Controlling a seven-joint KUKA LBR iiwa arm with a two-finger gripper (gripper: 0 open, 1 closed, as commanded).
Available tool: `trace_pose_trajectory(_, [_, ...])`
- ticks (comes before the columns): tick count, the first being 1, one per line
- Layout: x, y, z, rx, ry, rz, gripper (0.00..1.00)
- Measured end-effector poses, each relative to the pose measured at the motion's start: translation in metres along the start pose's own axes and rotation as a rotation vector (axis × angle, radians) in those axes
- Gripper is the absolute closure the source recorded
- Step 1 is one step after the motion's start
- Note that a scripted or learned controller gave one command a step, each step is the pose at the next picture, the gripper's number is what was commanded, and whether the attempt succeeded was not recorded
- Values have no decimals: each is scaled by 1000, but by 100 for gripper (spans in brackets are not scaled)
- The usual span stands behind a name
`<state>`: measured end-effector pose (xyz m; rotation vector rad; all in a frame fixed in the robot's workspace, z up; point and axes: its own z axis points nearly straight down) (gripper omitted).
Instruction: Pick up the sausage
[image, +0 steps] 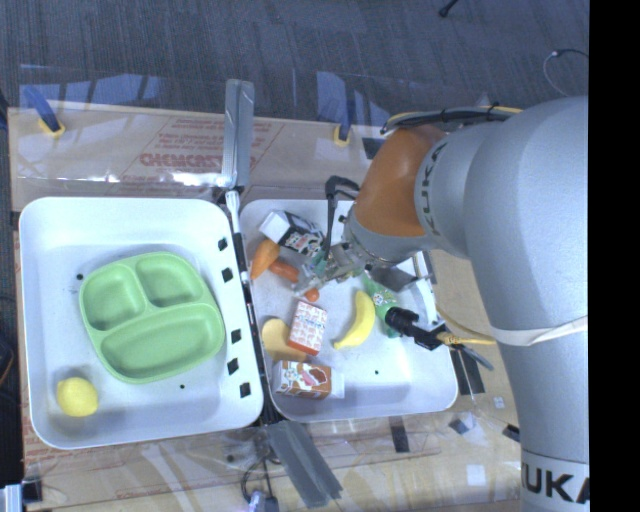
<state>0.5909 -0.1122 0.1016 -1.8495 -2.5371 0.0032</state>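
Two-finger gripper (325, 266), finger state indiscernible, low over the crowded far-left part of the right white bin (425, 395); bare floor near right of the yellow banana (356, 320).

Reddish sausage (286, 270) in right bin (425, 390)

Bench (150, 150) bearing two white bins (40, 300)

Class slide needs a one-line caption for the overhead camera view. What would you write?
KUKA arm's hand over the cluttered right bin; green tray and lemon in the left.
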Motion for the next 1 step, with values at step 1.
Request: trace_pose_trajectory(1, [41,-31,-138,-1,0,146,100])
